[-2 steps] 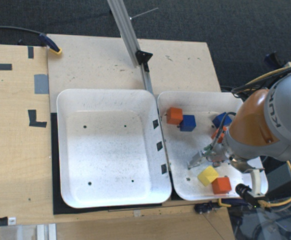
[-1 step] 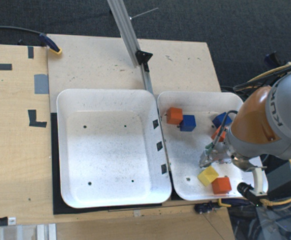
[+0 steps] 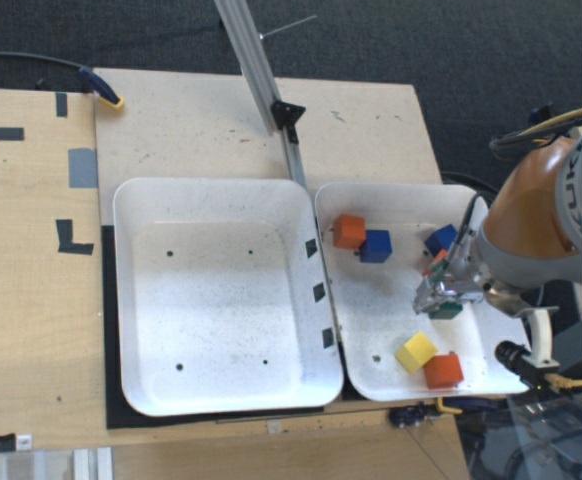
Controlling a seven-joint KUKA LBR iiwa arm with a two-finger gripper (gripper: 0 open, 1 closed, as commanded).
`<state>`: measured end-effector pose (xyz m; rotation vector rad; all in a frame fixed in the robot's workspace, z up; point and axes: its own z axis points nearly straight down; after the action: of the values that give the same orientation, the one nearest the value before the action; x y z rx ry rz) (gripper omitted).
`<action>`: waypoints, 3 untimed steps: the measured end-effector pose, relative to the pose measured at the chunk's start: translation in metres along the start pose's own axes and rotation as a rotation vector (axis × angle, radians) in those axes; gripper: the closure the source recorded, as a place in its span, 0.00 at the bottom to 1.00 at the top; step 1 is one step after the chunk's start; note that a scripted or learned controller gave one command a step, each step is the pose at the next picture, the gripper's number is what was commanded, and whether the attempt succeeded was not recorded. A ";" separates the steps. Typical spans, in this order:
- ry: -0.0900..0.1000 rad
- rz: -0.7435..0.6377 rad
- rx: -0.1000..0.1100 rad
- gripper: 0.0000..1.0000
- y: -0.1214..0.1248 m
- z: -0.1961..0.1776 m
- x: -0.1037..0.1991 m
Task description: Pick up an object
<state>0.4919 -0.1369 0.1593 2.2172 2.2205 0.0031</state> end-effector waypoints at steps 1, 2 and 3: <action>0.000 0.000 0.000 1.00 0.006 -0.044 -0.004; 0.000 0.000 0.001 1.00 0.007 -0.086 -0.003; 0.001 0.000 0.004 1.00 0.011 -0.090 0.045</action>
<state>0.5024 -0.0918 0.2494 2.2196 2.2238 -0.0006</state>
